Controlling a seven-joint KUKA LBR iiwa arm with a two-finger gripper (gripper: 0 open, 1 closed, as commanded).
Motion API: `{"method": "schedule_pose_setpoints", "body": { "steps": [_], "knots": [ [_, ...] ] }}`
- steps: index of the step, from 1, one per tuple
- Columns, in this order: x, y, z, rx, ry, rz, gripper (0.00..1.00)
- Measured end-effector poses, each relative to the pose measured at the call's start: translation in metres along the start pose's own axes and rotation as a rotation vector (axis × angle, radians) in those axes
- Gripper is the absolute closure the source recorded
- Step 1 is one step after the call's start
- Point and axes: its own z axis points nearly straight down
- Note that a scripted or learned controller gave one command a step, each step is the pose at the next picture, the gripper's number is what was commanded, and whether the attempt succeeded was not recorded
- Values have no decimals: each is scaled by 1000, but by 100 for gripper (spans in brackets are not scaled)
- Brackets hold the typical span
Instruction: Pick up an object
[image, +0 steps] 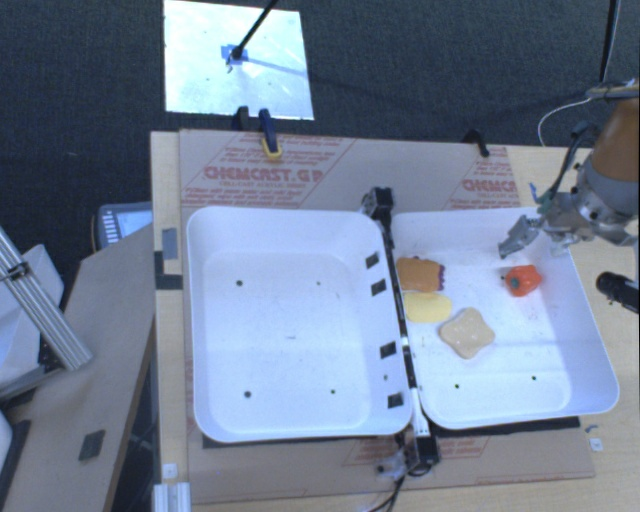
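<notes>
Right bin (590, 385), nearest item: beige, lobed cookie-like piece (467, 333). Just behind it and touching, a pale yellow flat piece (427, 308). Behind that, against the divider between bins, an orange-brown block with a purple edge (420, 274). Small orange-red pepper-like object (521, 281) lies apart, toward the bin's far right. Gripper (535, 236) hangs just above and behind the pepper, nothing seen between the fingers; open or closed, cannot tell. Left bin (200, 330) alongside.

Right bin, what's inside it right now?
The right bin holds an orange-red piece, a brown piece, a pale yellow piece and a beige piece. Nothing visibly hidden.
</notes>
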Motion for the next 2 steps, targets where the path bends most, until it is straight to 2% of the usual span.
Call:
{"method": "schedule_pose_setpoints", "body": {
  "steps": [1,2],
  "knots": [
    [69,41,8,-3,2,-8,0],
    [168,-20,8,5,4,-9,0]
  ]
}}
